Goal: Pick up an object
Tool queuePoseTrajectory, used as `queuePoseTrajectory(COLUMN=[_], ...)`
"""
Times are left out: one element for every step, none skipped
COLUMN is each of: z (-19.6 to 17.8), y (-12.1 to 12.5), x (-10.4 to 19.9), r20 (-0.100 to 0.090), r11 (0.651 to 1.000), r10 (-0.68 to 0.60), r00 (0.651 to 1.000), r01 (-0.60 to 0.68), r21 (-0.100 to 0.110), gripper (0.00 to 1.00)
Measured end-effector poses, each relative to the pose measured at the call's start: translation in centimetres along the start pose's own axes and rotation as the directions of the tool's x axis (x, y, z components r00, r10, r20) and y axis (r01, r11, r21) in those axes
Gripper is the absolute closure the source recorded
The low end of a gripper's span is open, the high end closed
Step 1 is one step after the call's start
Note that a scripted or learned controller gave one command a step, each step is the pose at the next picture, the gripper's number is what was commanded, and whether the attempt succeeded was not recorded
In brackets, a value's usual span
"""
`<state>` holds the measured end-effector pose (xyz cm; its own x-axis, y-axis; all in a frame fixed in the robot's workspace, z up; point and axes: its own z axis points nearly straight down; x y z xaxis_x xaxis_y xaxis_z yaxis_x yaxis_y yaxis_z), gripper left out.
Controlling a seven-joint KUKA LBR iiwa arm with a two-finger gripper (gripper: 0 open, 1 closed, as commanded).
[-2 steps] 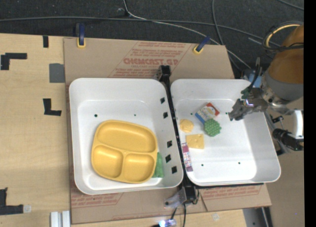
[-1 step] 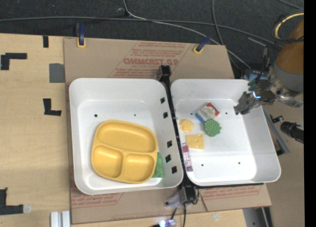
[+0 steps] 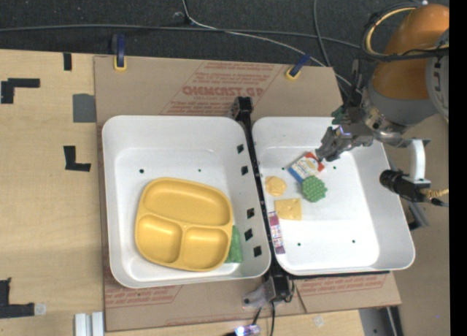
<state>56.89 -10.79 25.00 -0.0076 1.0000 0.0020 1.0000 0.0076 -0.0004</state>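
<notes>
In the right bin (image 3: 379, 247) lie a small blue, white and red packet (image 3: 304, 166), a green knobbly ball (image 3: 314, 189), a round yellow piece (image 3: 275, 185) and a yellow square piece (image 3: 289, 209). My gripper (image 3: 330, 146) hangs over the bin's upper middle, just right of and above the packet. Nothing shows between its fingers.
The left bin (image 3: 128, 144) holds a yellow divided tray (image 3: 182, 223) with a green object (image 3: 235, 245) at its right edge. A purple strip (image 3: 275, 231) lies against the right bin's left wall. The black divider (image 3: 252, 174) separates the bins. Cables cross the dark background above.
</notes>
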Motion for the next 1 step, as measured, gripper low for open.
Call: queuePoseTrajectory(z=[1.18], y=[0.61], x=[5.74], r20=[0.001], r11=[1.0], r10=[0.001], r00=[1.0], r01=[-0.001], r21=[0.001], gripper=[1.0])
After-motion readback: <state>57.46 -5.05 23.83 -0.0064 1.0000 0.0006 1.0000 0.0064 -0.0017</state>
